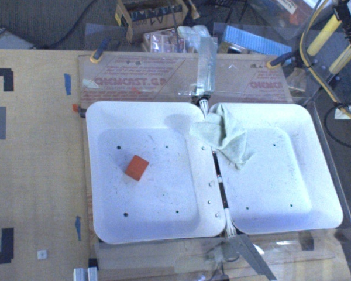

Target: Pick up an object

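Lying alone in the left bin (99,116), an orange-red block (137,168) is seen on the white floor, left of the bin's middle and well apart from every wall. It is turned cornerwise to the bin's edges and rests flat. A pale green cloth (225,136) is draped in a crumpled heap over the seam where the two bins meet, at the far end; most of it is spread into the right bin (319,180), and it is kept well apart from the block. How the jaws stand cannot be told, nor can the block's place relative to them be given. Both bins are set on a wooden bench (35,157), on which strips of blue tape (67,84) are stuck. A clear sheet with red lettering (140,82) is laid just behind the bins.
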Controlling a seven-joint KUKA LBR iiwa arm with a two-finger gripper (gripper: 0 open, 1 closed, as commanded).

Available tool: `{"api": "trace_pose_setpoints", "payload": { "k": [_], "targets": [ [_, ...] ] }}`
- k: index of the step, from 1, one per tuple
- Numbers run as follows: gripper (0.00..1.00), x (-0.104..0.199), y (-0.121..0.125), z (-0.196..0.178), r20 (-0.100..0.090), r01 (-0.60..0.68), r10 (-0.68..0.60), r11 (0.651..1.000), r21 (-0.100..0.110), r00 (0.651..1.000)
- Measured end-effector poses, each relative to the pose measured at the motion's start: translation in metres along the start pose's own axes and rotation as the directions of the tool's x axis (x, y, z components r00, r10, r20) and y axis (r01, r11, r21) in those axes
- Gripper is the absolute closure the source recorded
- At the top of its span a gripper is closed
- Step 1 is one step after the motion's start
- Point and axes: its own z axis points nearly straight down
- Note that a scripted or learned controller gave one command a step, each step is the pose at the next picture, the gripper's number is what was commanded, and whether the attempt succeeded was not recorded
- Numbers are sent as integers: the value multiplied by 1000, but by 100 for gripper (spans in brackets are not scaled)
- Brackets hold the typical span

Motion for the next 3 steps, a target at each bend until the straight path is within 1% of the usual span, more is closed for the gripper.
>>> {"api": "trace_pose_setpoints", "payload": {
  "k": [1,2,3],
  "targets": [
    [100,-26,-16,-15,-1,301,-301,953,2,953],
    [100,-8,-83,-14,-1,396,-396,918,2,918],
    [100,-68,-119,-14,6,408,-408,913,0,913]
  ]
}}
